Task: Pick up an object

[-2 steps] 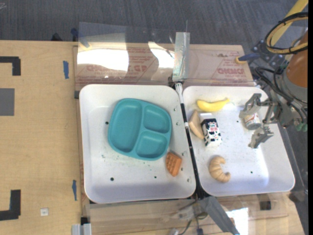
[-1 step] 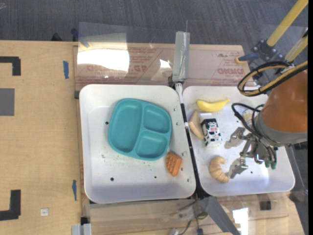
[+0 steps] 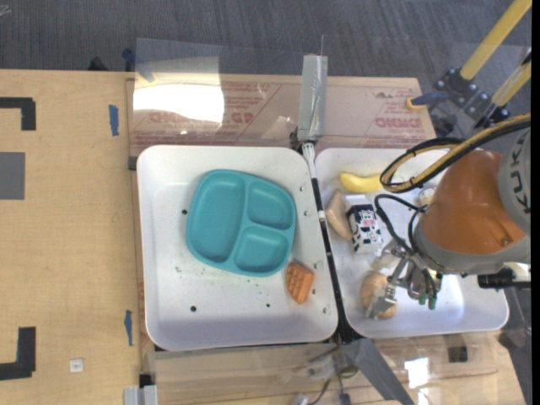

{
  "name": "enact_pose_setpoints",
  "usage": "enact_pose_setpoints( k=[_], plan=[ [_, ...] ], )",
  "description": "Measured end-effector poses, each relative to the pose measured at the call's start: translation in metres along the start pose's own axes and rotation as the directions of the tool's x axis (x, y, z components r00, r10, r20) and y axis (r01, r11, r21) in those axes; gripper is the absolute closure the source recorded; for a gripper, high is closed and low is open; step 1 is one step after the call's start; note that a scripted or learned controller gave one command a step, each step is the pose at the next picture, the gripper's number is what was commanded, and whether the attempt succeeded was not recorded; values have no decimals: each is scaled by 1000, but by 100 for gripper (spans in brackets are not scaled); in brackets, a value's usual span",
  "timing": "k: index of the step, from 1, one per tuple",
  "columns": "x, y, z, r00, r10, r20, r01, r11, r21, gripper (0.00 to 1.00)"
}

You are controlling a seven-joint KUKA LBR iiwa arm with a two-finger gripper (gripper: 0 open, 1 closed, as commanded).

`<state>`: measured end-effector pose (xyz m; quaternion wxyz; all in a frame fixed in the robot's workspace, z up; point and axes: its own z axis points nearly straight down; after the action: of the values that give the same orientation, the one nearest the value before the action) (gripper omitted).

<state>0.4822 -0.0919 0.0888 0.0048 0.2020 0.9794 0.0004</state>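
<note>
The two-finger gripper (image 3: 396, 287) hangs low in the right white bin (image 3: 485, 310), lower right of the frame, directly over a rounded tan bread-like lump (image 3: 375, 292). Jaw state: cannot tell; the wrist and cables obscure it. The lump appears light, slightly yielding and matte, so unlikely to slip. Recommended hold: across its narrower middle, with moderate force to avoid crushing

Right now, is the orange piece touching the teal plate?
Touching. The camera view shows the orange piece lying against the lower right corner of the teal plate, with no white gap between them.
</note>
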Motion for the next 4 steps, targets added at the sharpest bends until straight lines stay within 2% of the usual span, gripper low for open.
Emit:
enact_pose_setpoints(
  k=[1,2,3,4],
  plan=[
    [-4,-8,0,893,450,2,-450,893,-3,0],
    [-19,-42,1,530,848,2,-848,530,-1,0],
    [-22,-21,1,224,975,4,-975,224,-2,0],
    [-23,-21,-11,226,974,6,-974,226,-5,100]
  ],
)
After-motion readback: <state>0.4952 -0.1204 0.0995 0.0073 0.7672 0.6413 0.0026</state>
